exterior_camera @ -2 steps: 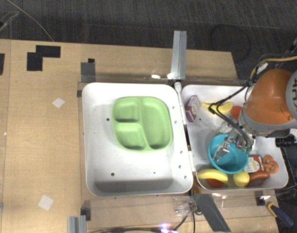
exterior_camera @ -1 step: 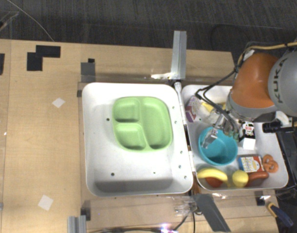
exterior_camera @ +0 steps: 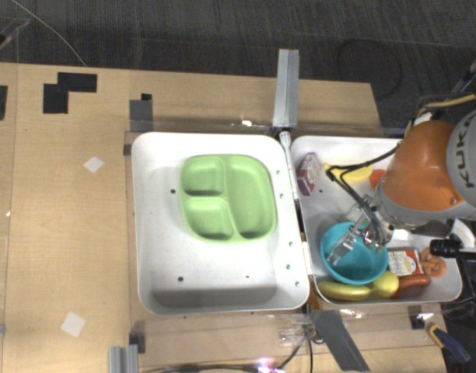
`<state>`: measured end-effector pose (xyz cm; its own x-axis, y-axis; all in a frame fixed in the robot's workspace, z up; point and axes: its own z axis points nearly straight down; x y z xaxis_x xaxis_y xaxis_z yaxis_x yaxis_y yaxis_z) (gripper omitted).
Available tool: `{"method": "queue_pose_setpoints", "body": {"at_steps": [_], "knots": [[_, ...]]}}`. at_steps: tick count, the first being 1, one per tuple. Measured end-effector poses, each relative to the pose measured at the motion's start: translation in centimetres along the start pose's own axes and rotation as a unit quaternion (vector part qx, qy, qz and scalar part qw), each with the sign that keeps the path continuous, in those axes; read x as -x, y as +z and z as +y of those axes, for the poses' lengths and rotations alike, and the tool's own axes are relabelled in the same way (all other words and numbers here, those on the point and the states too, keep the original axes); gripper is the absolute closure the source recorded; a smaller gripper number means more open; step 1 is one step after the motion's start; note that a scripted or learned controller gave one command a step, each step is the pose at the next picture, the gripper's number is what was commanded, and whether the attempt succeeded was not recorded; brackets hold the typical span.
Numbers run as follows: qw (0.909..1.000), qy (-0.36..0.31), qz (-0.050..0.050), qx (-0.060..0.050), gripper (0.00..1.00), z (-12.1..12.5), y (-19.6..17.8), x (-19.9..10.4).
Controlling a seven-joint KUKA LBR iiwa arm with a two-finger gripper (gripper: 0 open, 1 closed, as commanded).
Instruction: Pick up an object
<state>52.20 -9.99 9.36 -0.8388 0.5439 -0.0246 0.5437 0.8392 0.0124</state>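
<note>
Lighting: even, bright, overhead. Left bin point(exterior_camera: 156, 231): white floor near overexposed, a soft grey shadow banked along its near wall. Green tray point(exterior_camera: 226, 196): mild sheen, shallow shadows in its compartments. Desk point(exterior_camera: 59, 231): flat tan, no hard shadows. Floor point(exterior_camera: 183, 14): dark, low detail. Focus: acceptable overall, slightly soft; fine parts at the arm's wrist point(exterior_camera: 366, 231) blur together. Small magenta glare spot at the bottom edge.

Heads up: the arm point(exterior_camera: 436, 173) runs off the right edge and covers the right bin's point(exterior_camera: 316, 150) right side. You can't tell the gripper point(exterior_camera: 355, 239) finger state over the blue bowl point(exterior_camera: 355, 264). Small packet point(exterior_camera: 306, 173) at the bin's far left is too blurred to identify. Bowl partly hides the banana point(exterior_camera: 343, 290).
</note>
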Motion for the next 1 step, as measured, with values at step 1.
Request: {"method": "queue_pose_setpoints", "body": {"at_steps": [1], "knots": [[0.9984,0.056,0.005,-0.003,0.0,2.0,0.35,0.87]]}}
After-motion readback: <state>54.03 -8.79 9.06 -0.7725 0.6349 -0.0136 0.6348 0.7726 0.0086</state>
